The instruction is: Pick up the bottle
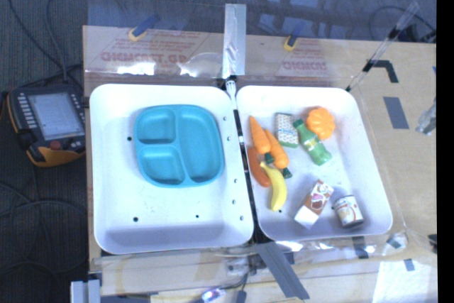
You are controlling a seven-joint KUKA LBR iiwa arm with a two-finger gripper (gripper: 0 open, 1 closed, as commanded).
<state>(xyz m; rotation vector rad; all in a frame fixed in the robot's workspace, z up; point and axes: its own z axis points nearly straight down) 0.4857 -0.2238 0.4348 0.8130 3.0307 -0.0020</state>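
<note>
Bottle [313,142] first: we see it as the small green one lying on its side in the right bin [369,174], in the upper middle of that bin, its cap end pointing toward the upper left and its body slanting down to the right. It touches or nearly touches the orange fruit [320,122] just above it, and the small patterned box [286,129] sits just beside it on the left, so we judge that a grasp has little free room on those two sides and would do best across the bottle's narrow width, from the open floor at its lower right. Left of these lie two carrots [267,144] and a banana [276,187], crowded along the bin's left wall, while a small carton [314,202] and a can [347,211] rest near the lower right corner, well apart from the bottle. The left bin [106,174] carries a blue divided plate [177,145] in its middle, a likely place for dropping things. Both bins sit side by side on the tabletop [404,152], which keeps everything within one reach. As for the tool, we cannot tell its state. At the far right edge of the frame a pale, blurred shape [427,117] may be part of the arm, but it is too faint for us to say. The pick looks not yet begun.
</note>
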